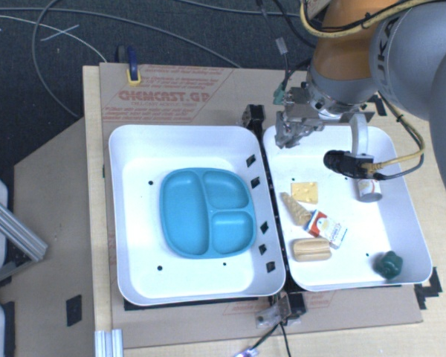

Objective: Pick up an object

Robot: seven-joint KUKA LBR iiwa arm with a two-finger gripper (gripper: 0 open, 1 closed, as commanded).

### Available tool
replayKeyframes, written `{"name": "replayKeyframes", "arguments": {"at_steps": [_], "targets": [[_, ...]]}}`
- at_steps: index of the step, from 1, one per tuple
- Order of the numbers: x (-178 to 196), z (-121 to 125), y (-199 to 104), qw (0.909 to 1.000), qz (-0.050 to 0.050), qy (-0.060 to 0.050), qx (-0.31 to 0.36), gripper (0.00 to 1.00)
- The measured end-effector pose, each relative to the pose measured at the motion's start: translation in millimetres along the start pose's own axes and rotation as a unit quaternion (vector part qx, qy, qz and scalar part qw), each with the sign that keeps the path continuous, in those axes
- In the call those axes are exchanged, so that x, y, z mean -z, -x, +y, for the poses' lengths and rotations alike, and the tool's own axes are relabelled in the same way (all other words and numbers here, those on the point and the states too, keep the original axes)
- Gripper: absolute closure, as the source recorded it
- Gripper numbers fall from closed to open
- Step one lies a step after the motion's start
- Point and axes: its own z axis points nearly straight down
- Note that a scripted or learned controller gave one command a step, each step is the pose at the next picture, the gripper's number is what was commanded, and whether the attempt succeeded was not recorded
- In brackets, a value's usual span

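Observation:
My gripper (291, 134) hangs over the far left corner of the right bin (409, 222), beyond the objects and touching none of them. Nearer in that bin lie a yellow cheese wedge (305, 193), a tan cone-shaped piece (296, 209), a red and white packet (328, 228) and a tan bread roll (311, 250). A small silver can (369, 189) stands to the right of the cheese. A dark green lump (389, 264) sits in the near right corner. Nothing shows in the gripper.
The left bin (134, 169) holds a blue divided plate (207, 212). A black fitting with a yellow cable (349, 162) hangs off the arm above the can. Cables trail over the dark floor behind the bench.

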Motion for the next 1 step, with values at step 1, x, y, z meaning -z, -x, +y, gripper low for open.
{"name": "replayKeyframes", "arguments": {"at_steps": [1], "targets": [[4.5,-19.7,-52.1,1.0,0.0,0.001,0.0,1.0]]}}
